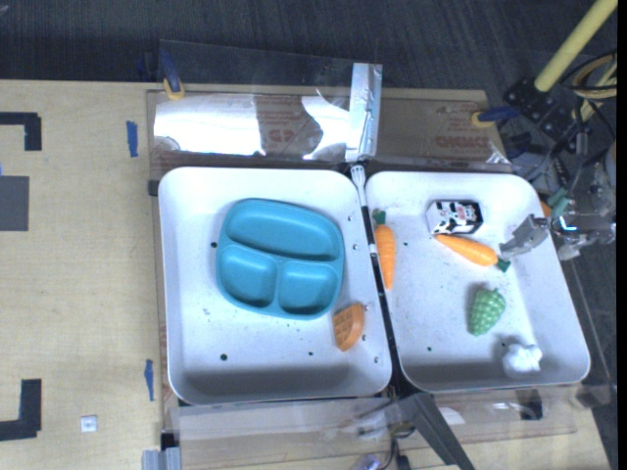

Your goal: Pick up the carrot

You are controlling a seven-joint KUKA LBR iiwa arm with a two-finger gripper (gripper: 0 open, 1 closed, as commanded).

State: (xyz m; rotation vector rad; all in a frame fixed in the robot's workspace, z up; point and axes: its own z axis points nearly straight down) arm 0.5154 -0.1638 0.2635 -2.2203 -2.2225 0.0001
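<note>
You're at the approach: the gripper (524, 233) sits beside the carrot (468, 251), finger state unclear; next, centre over it and descend.

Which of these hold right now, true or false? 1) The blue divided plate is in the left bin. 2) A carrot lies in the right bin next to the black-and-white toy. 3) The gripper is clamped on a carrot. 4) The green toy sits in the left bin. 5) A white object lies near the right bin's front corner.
1) True: the blue divided plate sits in the left bin.
2) True: a carrot lies in the right bin, just below the black-and-white toy.
3) False: the gripper is at the carrot's leafy end, with nothing seen between its fingers.
4) False: the green toy is in the right bin.
5) True: the white object lies there.
</note>
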